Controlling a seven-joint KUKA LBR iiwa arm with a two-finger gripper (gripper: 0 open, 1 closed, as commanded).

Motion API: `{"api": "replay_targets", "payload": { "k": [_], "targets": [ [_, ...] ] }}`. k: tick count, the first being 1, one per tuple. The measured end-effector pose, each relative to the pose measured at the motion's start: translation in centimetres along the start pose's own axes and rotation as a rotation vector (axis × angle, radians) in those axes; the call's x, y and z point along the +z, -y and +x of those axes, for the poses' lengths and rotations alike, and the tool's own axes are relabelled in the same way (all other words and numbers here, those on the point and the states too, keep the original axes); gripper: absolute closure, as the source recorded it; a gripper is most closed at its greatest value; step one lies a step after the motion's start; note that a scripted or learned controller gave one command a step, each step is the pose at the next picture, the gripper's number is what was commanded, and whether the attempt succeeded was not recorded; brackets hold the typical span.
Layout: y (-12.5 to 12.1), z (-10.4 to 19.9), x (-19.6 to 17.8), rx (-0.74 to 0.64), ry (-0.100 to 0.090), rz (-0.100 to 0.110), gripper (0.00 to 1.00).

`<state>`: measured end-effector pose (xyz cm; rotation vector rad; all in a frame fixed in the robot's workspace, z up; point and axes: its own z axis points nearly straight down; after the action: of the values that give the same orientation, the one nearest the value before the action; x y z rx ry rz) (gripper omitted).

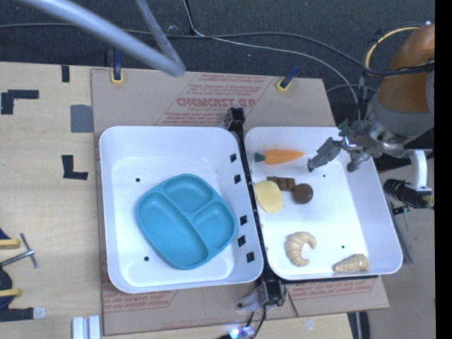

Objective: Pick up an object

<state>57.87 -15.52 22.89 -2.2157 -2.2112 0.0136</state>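
A: Near edge first. What do we have in the right bin [381, 210]?

B: We see a shell-shaped pastry [351, 263] in the near right corner, and a croissant [300, 248] to its left, apart from it. Neither is touching the arm.

A: Middle of that bin?

B: We log a yellow lemon-like piece [268, 197] close to the divider, a small brown ball [302, 193] just beside it, and a dark brown chunk [282, 183] touching or nearly touching the yellow piece's far side. We can't tell which.

A: Left bin [113, 189]?

B: We see a blue divided plate [186, 219], three compartments, lying flat and turned at an angle.

A: Farther back?

B: A carrot [282, 157] lies on its side near the far wall of the right bin, green end toward the divider.

A: And the jaws [337, 154]?

B: We see them spread apart, over the far right part of the right bin, just right of the carrot's tip. Nothing sits between the fingers. The grey arm with its orange band [413, 48] comes in from the right.

A: Counter [42, 189]?

B: Pale wood with black tape marks, cardboard sheet [212, 101] under both bins.
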Motion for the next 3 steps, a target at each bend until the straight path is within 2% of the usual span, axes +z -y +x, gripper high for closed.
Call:
{"api": "replay_targets", "payload": {
  "k": [1, 3],
  "targets": [
    [-0.3, 0.0, -0.7, -0.003, 0.002, -0.012, 0.0],
    [0.1, 1.1, 8.8, -0.003, 0.002, -0.008, 0.0]
  ]
}}
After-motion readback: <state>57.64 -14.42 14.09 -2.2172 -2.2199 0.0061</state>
